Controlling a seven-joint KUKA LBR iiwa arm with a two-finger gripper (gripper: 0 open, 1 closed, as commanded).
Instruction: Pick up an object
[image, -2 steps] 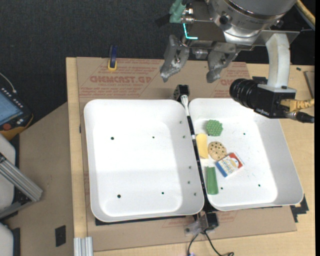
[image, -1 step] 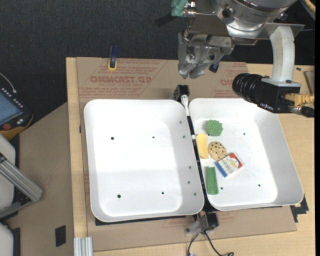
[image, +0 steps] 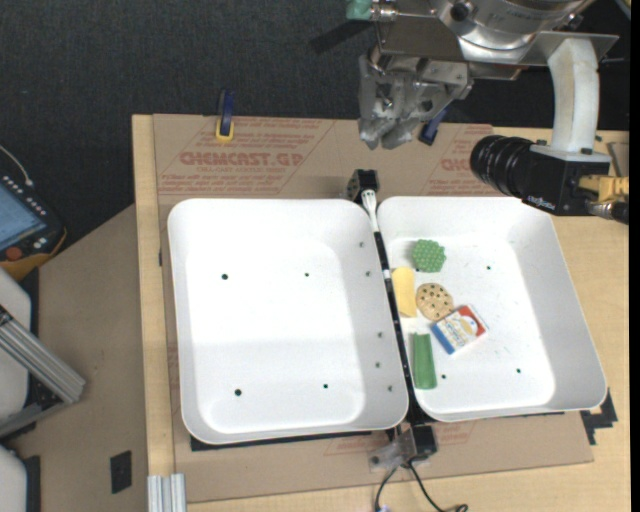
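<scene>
Five small objects lie clustered in the right bin (image: 520, 250), close to the divider (image: 385, 290) where it meets the left bin (image: 200, 240). A green stick (image: 423, 361) rests nearest the camera, its long axis running roughly along the divider, just beside it. Beyond it along the divider sits a yellow block (image: 403, 291), likewise elongated front to back. A round brown cookie (image: 433, 300) touches the block on the side away from the divider, a green knobbly disc (image: 429, 254) lies past it toward the far rim, and a red, white and blue packet (image: 460, 329) sits tilted just outside the cookie. The gripper (image: 395, 115) hangs well apart from the cluster — above the cardboard sheet (image: 280, 150) past the far end of the divider, with nothing visibly held; how far its jaws stand apart cannot be told. The grey arm (image: 500, 25) reaches in overhead from the right.
</scene>
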